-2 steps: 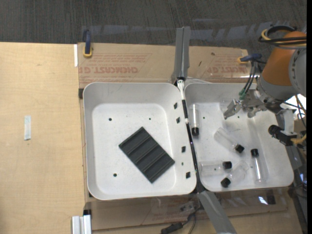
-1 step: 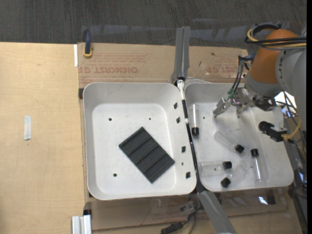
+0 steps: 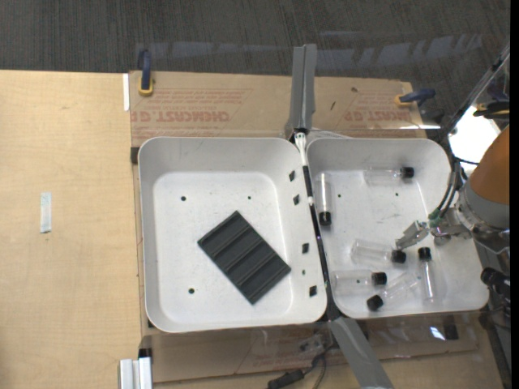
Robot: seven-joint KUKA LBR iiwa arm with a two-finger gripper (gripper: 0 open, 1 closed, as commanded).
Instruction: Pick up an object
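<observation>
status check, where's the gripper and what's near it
Gripper low in right bin, nothing seen held. Clear vials with black caps scattered close by. Dark ridged block alone in left bin.

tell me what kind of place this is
Likely a robot grasping test bench in a lab: two white bins on cardboard, clear vials as pick items, and a gripper reaching in.

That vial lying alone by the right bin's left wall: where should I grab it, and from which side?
Probably mid-body on the clear vial, coming straight down with fingers closing across its width. It lies flat along the wall, black cap toward the camera, so the tube's sides look easiest to pinch.
</observation>
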